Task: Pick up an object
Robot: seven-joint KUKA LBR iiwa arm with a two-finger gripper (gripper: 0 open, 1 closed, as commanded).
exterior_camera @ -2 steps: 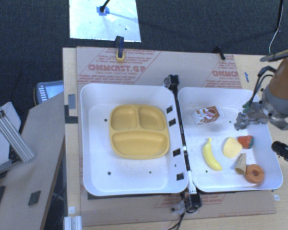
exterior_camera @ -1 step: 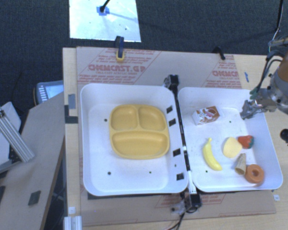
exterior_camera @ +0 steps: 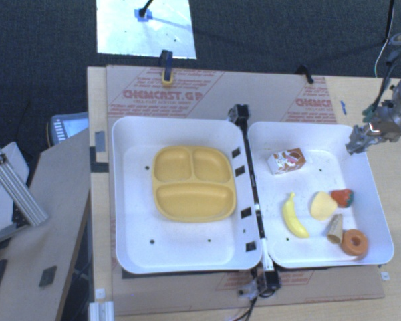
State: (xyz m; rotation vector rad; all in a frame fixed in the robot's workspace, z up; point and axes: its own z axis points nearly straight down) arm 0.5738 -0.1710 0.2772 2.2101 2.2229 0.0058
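Two shallow white bins sit side by side on the bench. Near the middle of the left bin (exterior_camera: 130, 246) lies a yellow divided plate (exterior_camera: 192, 182). The right bin (exterior_camera: 367, 179) carries the loose objects: a small red-and-white carton (exterior_camera: 287, 161) toward its far edge, a banana (exterior_camera: 294, 215) near its centre, and a pale yellow piece (exterior_camera: 323, 206) touching a strawberry (exterior_camera: 343, 197), with a cone (exterior_camera: 335, 229) and a doughnut (exterior_camera: 353, 242) close together by the near right corner. Over that bin's far right corner hangs the gripper (exterior_camera: 359, 142), holding nothing I can see; whether it is parted or closed I cannot tell.
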